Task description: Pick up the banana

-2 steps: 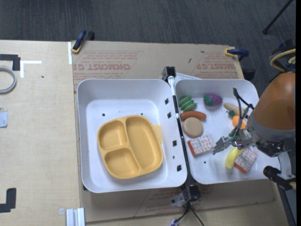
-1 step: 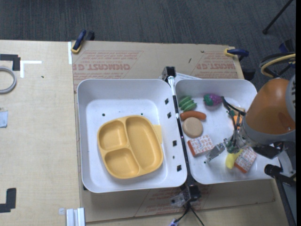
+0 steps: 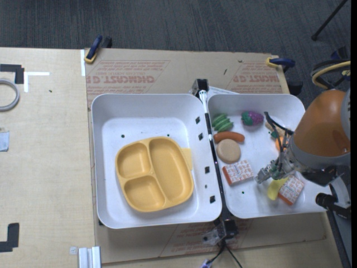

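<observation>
One banana (image 3: 273,189) lies near the right bin's (image 3: 254,205) front edge, beside a box (image 3: 291,189). We see our gripper (image 3: 270,173) right above it; grasp unconfirmed, lifting not yet done.

Right white bin (image 3: 245,208): yellow banana (image 3: 273,190) hemmed in, red-and-white carton (image 3: 291,190) touching its right, silver gripper (image 3: 269,173) just above, second red-and-white box (image 3: 239,172) to the left. Open floor along the near wall. Left white bin (image 3: 106,166): yellow three-compartment plastic plate (image 3: 154,173) takes the middle.
</observation>
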Robot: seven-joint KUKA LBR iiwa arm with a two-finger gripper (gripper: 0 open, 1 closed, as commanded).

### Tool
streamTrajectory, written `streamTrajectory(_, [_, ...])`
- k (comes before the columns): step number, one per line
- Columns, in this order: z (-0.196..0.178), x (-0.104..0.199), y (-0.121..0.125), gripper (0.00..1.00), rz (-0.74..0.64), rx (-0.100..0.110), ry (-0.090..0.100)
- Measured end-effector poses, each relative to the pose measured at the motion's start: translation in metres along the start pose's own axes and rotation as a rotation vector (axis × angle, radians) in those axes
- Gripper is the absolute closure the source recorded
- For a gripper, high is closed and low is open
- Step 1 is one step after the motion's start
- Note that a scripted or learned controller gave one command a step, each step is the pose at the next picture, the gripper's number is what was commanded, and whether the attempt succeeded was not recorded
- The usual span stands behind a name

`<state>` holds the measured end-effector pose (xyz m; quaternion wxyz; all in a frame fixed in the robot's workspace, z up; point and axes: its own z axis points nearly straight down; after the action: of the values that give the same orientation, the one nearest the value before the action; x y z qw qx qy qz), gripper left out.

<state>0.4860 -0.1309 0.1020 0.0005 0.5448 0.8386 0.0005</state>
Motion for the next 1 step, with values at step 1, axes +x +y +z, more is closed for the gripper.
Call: streamTrajectory(1, [-0.0088, 0.0161, -0.0014, 1.00, -0.348, 0.000, 0.000])
